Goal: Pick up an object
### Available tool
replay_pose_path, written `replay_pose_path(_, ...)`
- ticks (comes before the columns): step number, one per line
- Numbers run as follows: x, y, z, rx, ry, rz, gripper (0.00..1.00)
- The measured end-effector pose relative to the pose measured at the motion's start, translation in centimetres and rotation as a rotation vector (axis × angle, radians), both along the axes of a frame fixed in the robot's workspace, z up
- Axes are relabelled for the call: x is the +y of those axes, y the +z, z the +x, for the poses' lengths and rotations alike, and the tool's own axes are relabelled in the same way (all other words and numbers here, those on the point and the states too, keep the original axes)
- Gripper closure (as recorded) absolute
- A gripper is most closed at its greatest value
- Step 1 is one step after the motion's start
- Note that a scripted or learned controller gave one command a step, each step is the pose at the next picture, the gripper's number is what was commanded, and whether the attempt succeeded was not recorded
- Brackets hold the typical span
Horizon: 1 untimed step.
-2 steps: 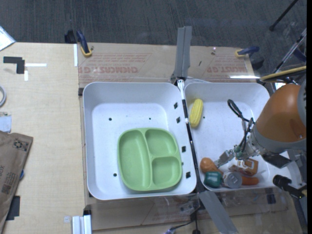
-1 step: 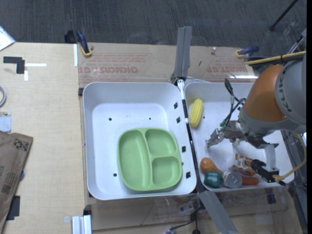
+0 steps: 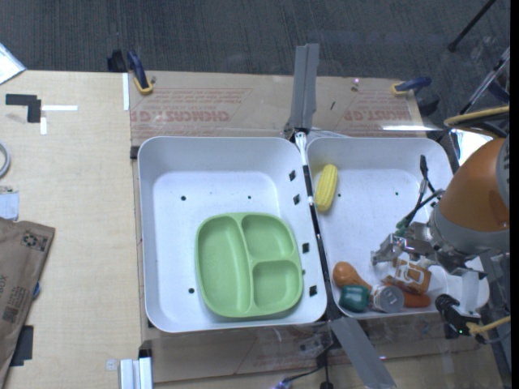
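Arm (image 3: 478, 201) reaches in from the right, orange band visible, wrist low over the right bin (image 3: 365, 156). The gripper (image 3: 403, 254) sits in the near right part of that bin, just above the clutter. Fingers: can't tell how far apart they are, and can't see anything between them, too much metal and cable overlapping there.

Right bin contents: corn cob (image 3: 326, 186) lies alone at the far left side, close to the divider wall, well apart from the gripper. Near the front edge there's a small cluster: an orange piece, carrot-like (image 3: 346, 273), a dark green round thing (image 3: 353, 298) touching it, a grey round lid or can end (image 3: 389, 298) just beside that, and a brown-and-white packet (image 3: 412, 277) directly under or against the gripper. A red bit (image 3: 415, 301) pokes out along the front wall below the packet. The packet is the closest item to the fingers; can't tell whether it's touching them or just beneath them.

Left bin (image 3: 162, 217): a light green divided plate (image 3: 247, 264) with three compartments, lying flat toward the near side.

Bench (image 3: 73, 177) is light wood; brown cardboard (image 3: 20, 274) lies at the left edge. Blue clamps (image 3: 139, 73) hold a cardboard sheet behind the bins.
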<state>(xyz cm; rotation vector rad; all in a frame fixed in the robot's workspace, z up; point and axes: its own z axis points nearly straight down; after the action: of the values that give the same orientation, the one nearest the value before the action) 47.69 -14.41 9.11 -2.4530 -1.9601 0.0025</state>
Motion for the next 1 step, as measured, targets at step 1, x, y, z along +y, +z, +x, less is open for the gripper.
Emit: replay_pose_path(1,-3.32,3.70,3.20,-0.001,0.074,-0.001,0.00)
